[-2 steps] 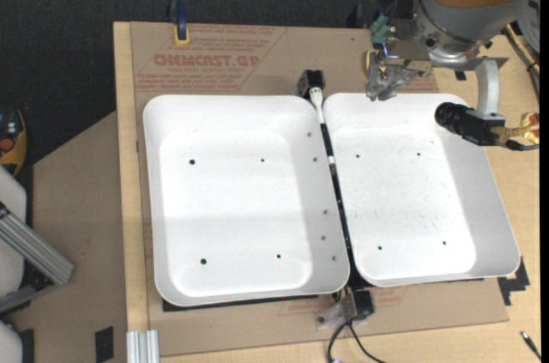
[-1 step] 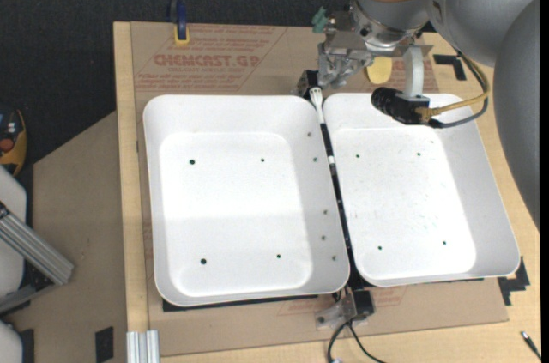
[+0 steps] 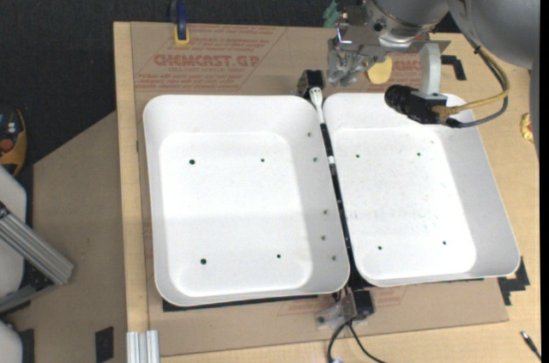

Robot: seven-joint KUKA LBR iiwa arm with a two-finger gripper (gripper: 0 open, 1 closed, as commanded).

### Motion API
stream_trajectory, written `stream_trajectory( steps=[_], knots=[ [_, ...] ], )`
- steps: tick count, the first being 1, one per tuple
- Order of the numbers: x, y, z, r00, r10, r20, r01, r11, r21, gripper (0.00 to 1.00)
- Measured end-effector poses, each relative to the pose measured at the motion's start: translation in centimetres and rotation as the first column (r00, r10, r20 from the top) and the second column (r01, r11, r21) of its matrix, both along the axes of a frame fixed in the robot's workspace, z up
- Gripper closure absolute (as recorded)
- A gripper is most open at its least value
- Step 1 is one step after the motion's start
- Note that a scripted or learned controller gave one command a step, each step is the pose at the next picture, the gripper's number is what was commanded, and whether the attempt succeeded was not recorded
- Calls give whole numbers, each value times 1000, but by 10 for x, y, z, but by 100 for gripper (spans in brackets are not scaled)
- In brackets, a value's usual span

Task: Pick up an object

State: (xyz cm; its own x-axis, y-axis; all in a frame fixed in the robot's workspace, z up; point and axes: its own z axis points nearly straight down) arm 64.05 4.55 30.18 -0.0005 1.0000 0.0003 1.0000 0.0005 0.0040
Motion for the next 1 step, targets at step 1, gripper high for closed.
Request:
stream_trajectory(
  steps=[1],
  knots=[
    [-26, -57, 36, 1000, -6, 2, 6, 1000, -3, 100]
  ],
)
